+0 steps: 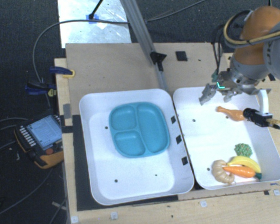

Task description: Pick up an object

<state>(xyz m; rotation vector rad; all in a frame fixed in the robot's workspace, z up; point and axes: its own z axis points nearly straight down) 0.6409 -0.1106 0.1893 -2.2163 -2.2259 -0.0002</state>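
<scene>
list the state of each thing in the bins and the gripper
blue divided plate: flat in left bin, holding nothing
drumstick: lying loose in right bin
broccoli: lying in right bin's near corner
banana: against carrot
carrot: between banana and ginger
ginger: touching carrot
gripper: open, holding nothing

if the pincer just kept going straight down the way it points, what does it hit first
Likely bare floor of the right bin, near its upper edge. The pincer hangs left of the chicken drumstick, seemingly missing it, though depth is unclear.
</scene>
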